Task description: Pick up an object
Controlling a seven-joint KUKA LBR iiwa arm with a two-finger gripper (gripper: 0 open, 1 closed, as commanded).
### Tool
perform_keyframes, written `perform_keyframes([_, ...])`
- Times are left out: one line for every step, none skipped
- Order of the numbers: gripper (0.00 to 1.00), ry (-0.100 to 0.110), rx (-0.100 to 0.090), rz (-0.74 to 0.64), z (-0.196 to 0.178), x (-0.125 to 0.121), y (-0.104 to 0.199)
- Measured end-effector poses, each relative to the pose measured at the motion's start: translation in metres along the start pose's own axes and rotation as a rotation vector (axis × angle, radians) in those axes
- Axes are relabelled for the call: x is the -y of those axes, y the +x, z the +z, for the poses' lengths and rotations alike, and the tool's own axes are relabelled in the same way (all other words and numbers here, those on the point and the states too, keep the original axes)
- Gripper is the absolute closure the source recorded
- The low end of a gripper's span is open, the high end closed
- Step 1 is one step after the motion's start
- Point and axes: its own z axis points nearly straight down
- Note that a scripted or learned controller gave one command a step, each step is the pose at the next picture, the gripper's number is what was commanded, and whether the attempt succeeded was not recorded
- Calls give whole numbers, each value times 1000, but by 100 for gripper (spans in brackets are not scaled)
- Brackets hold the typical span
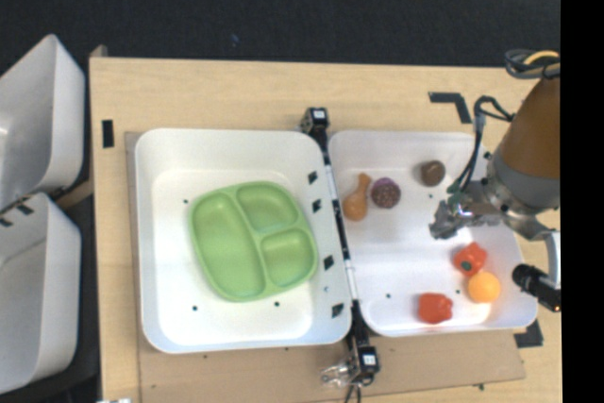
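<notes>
Bench: pale wood top (217,90) carrying two shallow white bins side by side, dark floor beyond it
Left bin: the white bin (160,297) on the left holds a green divided plate (253,239) with three compartments, lying flat and turned a little askew
Right bin: the white bin (396,156) on the right holds all the small pieces, scattered across its floor
Arm: grey arm with the orange band (533,132) coming in from the right, bent down over the right bin's right half
Gripper: the gripper (451,224) hangs low over the bin floor, just above and to the left of the red pepper; from here I cannot tell whether its fingers are apart or together, and nothing shows between them
Red pepper: small red pepper (470,257) near the right wall, just beside the orange ball
Orange ball: round orange fruit (483,287) just below and right of the pepper
Red piece: a squat red object (434,307) near the bin's front edge, apart from the other two
Tan piece: a tan drumstick-shaped object (357,199) near the divider between the bins
Purple piece: a round dark purple object (385,193) just beside the tan piece
Brown piece: a small brown round object (432,172) toward the back, apart from the gripper
</notes>
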Motion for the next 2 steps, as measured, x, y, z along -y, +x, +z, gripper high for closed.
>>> perform_keyframes([100, 0, 0, -7, -38, -2, -1])
perform_keyframes([100, 4, -3, -9, -43, -2, 41])
